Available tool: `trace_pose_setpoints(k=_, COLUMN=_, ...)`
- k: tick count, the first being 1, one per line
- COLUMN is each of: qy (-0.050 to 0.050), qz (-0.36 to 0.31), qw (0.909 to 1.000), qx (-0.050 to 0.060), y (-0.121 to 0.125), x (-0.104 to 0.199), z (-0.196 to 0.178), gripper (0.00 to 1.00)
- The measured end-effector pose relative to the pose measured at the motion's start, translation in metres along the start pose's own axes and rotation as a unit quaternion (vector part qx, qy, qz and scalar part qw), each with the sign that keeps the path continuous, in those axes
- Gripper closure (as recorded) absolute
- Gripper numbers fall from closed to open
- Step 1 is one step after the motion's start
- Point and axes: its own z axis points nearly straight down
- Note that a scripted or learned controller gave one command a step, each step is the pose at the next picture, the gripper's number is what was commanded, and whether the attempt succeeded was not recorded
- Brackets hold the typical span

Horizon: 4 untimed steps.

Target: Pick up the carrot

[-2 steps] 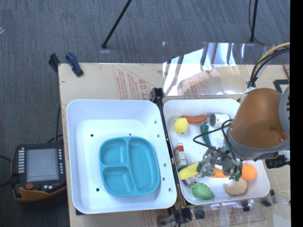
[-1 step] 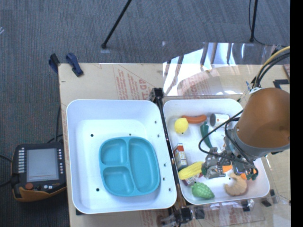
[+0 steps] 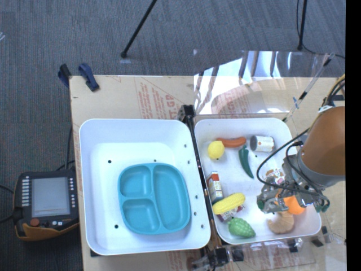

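Grey carpet surrounded a cardboard-topped bench [image 3: 141,95] that bore two shallow white bins side by side. Left bin [image 3: 96,145]: a blue divided plate [image 3: 153,198]. Right bin [image 3: 282,126]: the carrot [image 3: 233,142], lying flat near the far wall, its tip touching or just beside a lemon [image 3: 216,150]; a small can [image 3: 262,144] just to its right; a green pepper [image 3: 246,162] just in front of it; a small red carton [image 3: 215,186], a corn cob [image 3: 229,203] and a bumpy green fruit [image 3: 241,228] toward the near wall.

Arm: entering from the right, orange band [image 3: 333,140] above the wrist. The gripper [image 3: 276,203] hung low over the bin's near right corner, well apart from the carrot, above an orange object [image 3: 293,205] and a tan object [image 3: 281,223]. Whether its fingers were spread or pressed together could not be told from where I stood, and nothing could be confirmed between them.

Hazards, as judged: the gripper stood among the wrong items, so closing there would probably take the orange object in place of the carrot. A later approach to the carrot would be crowded; the lemon, can and pepper lay close enough that a finger might land on one and nudge the carrot against the wall. Being flat and tapered, the carrot might also roll or slip from a pinch.
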Motion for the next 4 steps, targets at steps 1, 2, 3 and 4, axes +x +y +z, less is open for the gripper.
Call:
trace_pose_setpoints(k=1, qy=-0.002, qz=-0.099, qw=0.9951, qx=-0.002, y=-0.033, x=-0.027, z=0.051, gripper=1.0)
trace_pose_setpoints(k=2, qy=-0.002, qz=-0.238, qw=0.9713, qx=0.0, y=-0.058, x=-0.019, z=0.027, gripper=1.0)
trace_pose_setpoints(k=3, qy=-0.002, qz=-0.341, qw=0.9401, qx=0.0, y=-0.055, x=-0.005, z=-0.002, gripper=1.0)
trace_pose_setpoints(k=4, qy=-0.003, qz=-0.338, qw=0.9413, qx=-0.004, y=-0.054, x=-0.006, z=-0.008, gripper=1.0)
